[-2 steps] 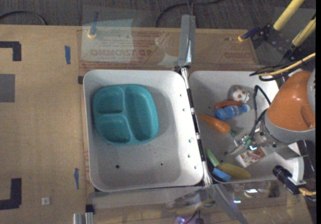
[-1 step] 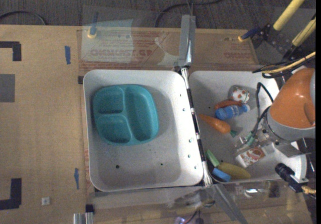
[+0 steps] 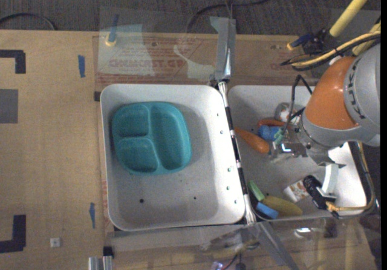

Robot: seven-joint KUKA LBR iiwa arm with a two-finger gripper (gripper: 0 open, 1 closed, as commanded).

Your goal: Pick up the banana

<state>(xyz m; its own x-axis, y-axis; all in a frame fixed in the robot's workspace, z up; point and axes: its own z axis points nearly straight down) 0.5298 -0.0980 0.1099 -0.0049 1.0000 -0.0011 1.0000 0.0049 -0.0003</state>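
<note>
Camera view: gripper [image 3: 289, 149] above carrot [image 3: 253, 140], finger state unclear; shift toward banana [image 3: 282, 205], align along its length.

— What's the bench [image 3: 48, 160] made of?
— Matt board, tan like raw wood, patched with dull blue tape [image 3: 81, 66]. My two bins [image 3: 181, 211] look like smooth white plastic with a soft sheen.
— And the tray?
— The teal divided plate [image 3: 151, 137] seems moulded plastic, satin rather than glossy. My own shell is smooth: grey casing, a shiny orange band [image 3: 332, 102] (it catches the light). The banana [image 3: 283, 205] looks like dull yellow plastic; clear film [image 3: 181, 51] lies glossy behind the bins.
</note>
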